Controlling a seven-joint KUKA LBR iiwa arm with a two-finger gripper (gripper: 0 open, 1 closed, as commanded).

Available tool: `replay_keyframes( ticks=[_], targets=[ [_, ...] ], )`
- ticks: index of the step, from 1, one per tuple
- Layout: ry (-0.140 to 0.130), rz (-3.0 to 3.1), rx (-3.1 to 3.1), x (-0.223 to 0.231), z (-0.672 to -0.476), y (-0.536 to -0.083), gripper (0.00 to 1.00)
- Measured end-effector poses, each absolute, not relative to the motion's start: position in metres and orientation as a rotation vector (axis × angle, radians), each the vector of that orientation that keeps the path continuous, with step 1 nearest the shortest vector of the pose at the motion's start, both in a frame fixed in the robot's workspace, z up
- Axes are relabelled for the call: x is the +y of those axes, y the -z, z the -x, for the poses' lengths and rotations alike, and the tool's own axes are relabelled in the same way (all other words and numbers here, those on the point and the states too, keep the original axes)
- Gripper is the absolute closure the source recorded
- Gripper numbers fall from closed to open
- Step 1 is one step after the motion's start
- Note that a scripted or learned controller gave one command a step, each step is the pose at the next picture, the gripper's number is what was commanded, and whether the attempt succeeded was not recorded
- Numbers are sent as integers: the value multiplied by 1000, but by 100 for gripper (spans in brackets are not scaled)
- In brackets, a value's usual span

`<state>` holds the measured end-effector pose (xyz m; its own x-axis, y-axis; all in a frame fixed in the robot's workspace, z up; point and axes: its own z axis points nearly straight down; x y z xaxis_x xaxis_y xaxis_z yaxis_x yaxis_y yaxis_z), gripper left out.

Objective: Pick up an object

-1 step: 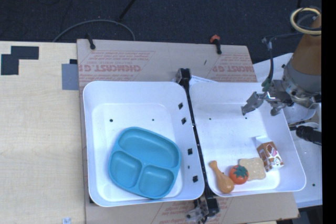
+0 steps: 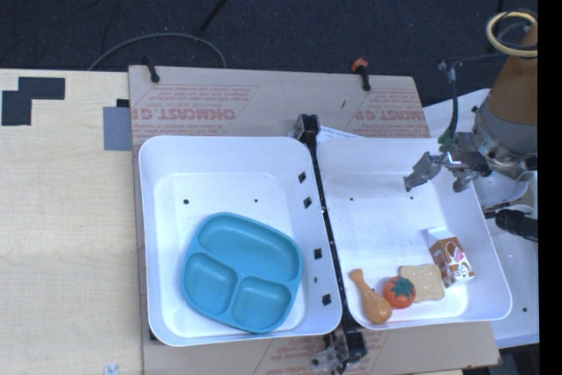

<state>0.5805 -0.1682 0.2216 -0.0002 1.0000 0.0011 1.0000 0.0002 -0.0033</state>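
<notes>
My gripper point(image 2: 442, 175) hangs over the far right part of the right bin point(image 2: 386, 189), fingers spread and open with nothing between them. Near that bin's front edge lie a tan chicken drumstick point(image 2: 371, 297), a red tomato point(image 2: 399, 292), a slice of toast point(image 2: 422, 283) and a small brown-and-white packet point(image 2: 451, 261). The gripper is well behind these, closest to the packet. A blue divided plate point(image 2: 241, 271) lies in the left bin point(image 2: 176, 180).
A black divider point(image 2: 319, 224) with clips runs between the two bins. Both bins rest on a cardboard sheet point(image 2: 263, 105) on the wooden bench. Cables and the arm's orange-banded wrist point(image 2: 514, 75) stand at the right.
</notes>
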Motion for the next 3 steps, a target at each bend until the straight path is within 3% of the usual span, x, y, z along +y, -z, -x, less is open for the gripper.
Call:
replay_keyframes(
  ticks=[2, 3],
  targets=[
    [-7, 2217, -2215, -166, -573, -113, 0],
    [-4, 2220, -2215, -165, -572, -86, 0]
  ],
)
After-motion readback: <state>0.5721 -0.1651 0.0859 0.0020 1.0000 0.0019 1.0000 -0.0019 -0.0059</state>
